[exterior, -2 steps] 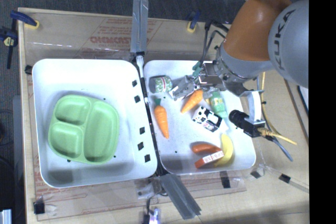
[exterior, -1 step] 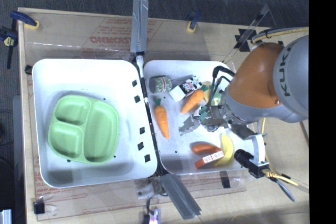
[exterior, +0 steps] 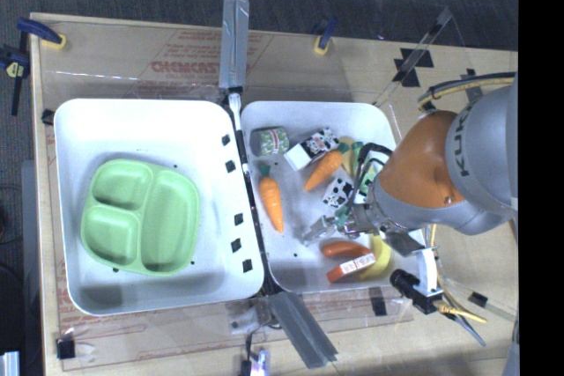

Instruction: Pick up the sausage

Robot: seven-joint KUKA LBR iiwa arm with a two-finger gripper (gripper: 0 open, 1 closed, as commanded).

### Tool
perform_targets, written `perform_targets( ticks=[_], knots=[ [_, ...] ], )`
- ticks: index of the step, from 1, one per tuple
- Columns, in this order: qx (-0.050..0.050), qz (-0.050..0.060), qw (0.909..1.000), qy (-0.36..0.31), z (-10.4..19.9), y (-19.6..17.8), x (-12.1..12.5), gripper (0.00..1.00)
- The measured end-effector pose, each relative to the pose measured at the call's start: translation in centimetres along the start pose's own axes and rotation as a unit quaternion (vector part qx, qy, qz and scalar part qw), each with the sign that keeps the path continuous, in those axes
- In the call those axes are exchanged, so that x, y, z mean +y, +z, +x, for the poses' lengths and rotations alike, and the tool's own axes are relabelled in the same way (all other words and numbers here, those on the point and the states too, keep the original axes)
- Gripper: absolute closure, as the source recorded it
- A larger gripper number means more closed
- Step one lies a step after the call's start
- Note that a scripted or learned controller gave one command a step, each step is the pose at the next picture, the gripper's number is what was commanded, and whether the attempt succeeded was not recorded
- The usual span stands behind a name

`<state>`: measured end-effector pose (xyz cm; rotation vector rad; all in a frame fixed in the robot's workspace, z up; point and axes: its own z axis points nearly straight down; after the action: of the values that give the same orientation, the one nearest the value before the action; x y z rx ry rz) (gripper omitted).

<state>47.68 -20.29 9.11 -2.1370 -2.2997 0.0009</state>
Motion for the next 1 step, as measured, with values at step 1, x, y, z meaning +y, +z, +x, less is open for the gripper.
perform_targets(
  ticks=[1],
  knots=[
    [-0.001, 0.0, 1.0, -0.004, 0.02, -0.99, 0.1, 1.0]
  ],
)
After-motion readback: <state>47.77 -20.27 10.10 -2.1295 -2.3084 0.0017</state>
